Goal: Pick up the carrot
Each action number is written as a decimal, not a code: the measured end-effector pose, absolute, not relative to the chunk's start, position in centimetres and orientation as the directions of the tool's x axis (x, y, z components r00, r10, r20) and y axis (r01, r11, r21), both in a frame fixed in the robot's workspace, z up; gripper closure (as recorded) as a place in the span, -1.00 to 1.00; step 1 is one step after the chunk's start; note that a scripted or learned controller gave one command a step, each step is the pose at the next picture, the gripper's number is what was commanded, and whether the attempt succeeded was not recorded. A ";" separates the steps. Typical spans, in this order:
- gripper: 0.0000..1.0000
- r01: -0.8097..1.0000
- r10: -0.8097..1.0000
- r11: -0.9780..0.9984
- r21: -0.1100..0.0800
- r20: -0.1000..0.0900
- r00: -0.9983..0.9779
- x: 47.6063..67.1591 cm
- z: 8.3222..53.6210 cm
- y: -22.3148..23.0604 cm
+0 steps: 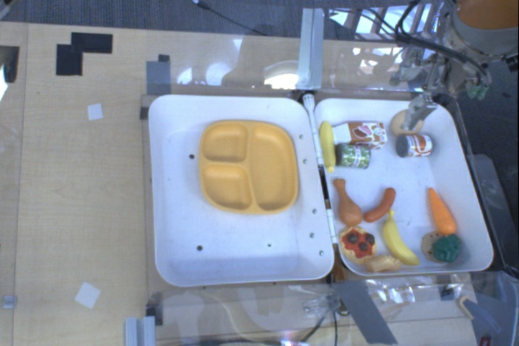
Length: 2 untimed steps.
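Note:
The carrot [440, 211] is orange and tapered, lying near the right wall of the right bin [470, 174], its narrow end pointing to the back. A green broccoli [445, 248] sits just in front of it. My gripper [419, 113] hangs over the back right part of that bin, above a small red-and-white can [415, 145] and well behind the carrot. Nothing shows in its grasp.
The right bin also holds a banana [398, 240], a sausage [379, 205], a drumstick [347, 202], a pizza slice [358, 241], a corn cob [326, 146] and two more cans [353, 155]. A yellow divided plate [247, 166] lies in the left bin [178, 255].

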<state>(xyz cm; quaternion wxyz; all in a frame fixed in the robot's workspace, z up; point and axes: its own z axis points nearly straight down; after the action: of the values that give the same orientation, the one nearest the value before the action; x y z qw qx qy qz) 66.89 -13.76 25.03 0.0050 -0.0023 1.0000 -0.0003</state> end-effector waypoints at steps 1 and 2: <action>-1.00 0.289 0.289 0.957 0.001 -0.002 -0.957 57.7 12.2 -17.8; -1.00 0.376 0.376 0.927 0.002 -0.015 -0.927 53.3 9.0 -19.7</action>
<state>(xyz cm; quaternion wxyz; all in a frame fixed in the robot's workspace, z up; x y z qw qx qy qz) 53.28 -19.71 8.98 0.0078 0.1915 0.9815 -0.0004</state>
